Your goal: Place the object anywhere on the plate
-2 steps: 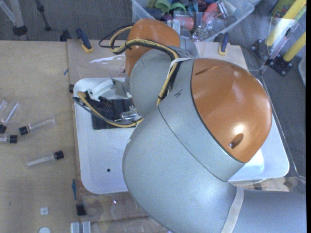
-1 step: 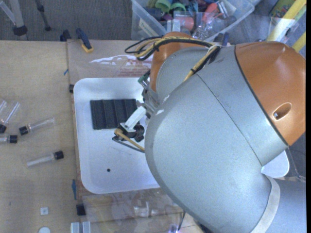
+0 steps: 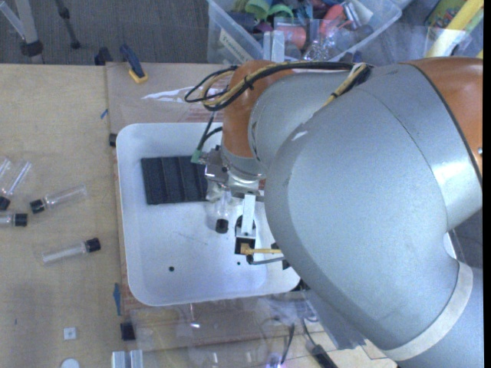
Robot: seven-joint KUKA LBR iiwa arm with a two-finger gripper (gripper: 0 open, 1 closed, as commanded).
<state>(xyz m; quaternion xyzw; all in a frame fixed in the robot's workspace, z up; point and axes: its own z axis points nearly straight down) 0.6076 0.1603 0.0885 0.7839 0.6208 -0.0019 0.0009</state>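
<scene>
Gripper point(image 3: 230, 219) sits low over the shallow white plastic bin point(image 3: 153, 282), near its middle-right. Cannot tell how it is set: the wrist and arm cover most of it. A small clear plastic vial with a black cap point(image 3: 220, 218) lies right at the gripper's tip, cap end toward the near side; contact or grip not readable. Just left of it, a flat black ribbed rectangular plate point(image 3: 175, 179) lies on the bin floor, its right end under the wrist. Vial is beside the plate, not on it. A tiny dark speck point(image 3: 171, 267) sits on the bin floor toward the near-left.

Far left, on the light wooden bench top point(image 3: 54, 129), several loose clear vials with black caps: 1 at point(image 3: 57, 198), 1 at point(image 3: 70, 250), others at the frame's left edge, cut off. Blue clamp-like piece point(image 3: 134, 65) at the bench's far edge, grey carpet behind it. Black and yellow cables point(image 3: 211, 87) loop over the orange wrist band point(image 3: 242, 117).

Top middle, a clear plastic tote of mixed coloured items point(image 3: 307, 10); contents too jumbled to name. Bottom middle, clear plastic clutter, blurred. Right side: the big grey arm housing point(image 3: 360, 205) blocks the bin's right part and whatever lies beyond it.
</scene>
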